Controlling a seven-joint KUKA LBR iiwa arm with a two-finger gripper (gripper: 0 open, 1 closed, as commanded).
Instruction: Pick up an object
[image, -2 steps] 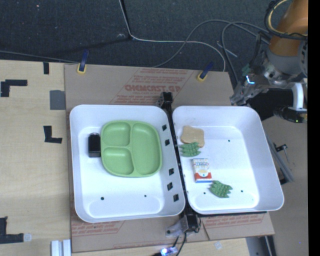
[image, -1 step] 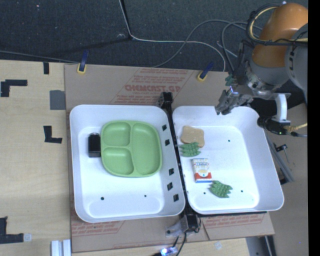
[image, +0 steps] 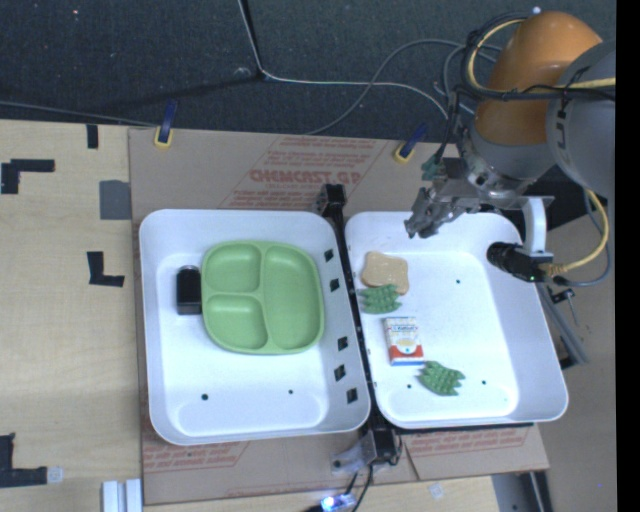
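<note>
Approach step, by my reading: tool hangs over the far edge of the right bin, nothing between its fingers. Fingers are dark and small against the bin rim; whether they stand apart or together, I cannot tell. Grey arm with orange band reaches in from the right, above the bin's far right corner.

Right bin holds four candidates, all along its left half:
- tan bread-like piece, nearest the tool, just below and left of it.
- green leafy piece, touching or overlapping the tan piece's near edge.
- small white carton with red print, lying flat, just beyond the leafy piece toward the near side.
- second green leafy piece, near the bin's front wall, apart from the carton.

Left bin holds a green divided plate with three compartments, nothing in them, and a small black block touching or just beside the plate's left rim.

Next move, as a judgement: tool must travel toward the near-left and descend over one chosen item. Tan piece is closest but crowded by the leaf; the carton or the front leaf sits freer. All items lie low and flat, so a deep descent near the bin floor is called for.

Risk: fingers closing on air, or nudging two items together.
</note>
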